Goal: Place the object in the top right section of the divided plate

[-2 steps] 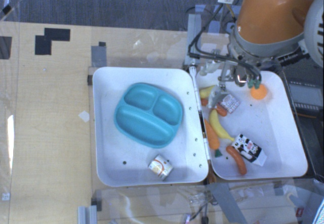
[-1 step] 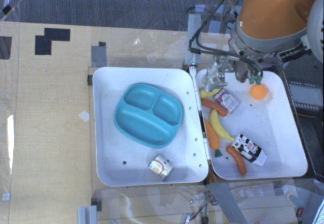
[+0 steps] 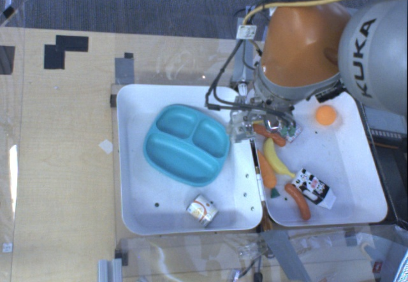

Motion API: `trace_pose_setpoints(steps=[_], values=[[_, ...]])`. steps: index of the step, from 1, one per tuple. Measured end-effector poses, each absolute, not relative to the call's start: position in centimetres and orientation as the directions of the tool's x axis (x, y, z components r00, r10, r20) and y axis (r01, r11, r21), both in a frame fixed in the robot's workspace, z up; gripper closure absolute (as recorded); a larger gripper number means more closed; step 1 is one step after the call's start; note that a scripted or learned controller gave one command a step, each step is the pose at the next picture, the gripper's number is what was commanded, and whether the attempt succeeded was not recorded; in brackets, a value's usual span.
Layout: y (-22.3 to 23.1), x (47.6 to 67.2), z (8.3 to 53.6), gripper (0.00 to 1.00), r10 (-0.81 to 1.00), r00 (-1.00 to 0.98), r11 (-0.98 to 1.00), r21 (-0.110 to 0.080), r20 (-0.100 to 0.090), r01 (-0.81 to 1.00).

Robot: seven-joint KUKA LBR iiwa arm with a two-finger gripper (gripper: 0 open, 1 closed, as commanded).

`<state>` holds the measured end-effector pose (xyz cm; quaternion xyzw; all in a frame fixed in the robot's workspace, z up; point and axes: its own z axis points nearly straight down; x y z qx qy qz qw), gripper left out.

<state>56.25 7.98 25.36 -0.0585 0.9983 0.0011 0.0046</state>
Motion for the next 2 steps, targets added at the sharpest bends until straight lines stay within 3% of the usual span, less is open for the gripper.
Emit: trace_pose_setpoints(steps=[1, 2], values=[[2.9, 59.8, 27.4, 1.00, -0.008, -1.000, 1.000, 0.001, -0.012, -0.008], [1.6, 63.4, 18.9, 1.00, -0.111, -0.994, 0.994, 0.001, -0.008, -0.111]])
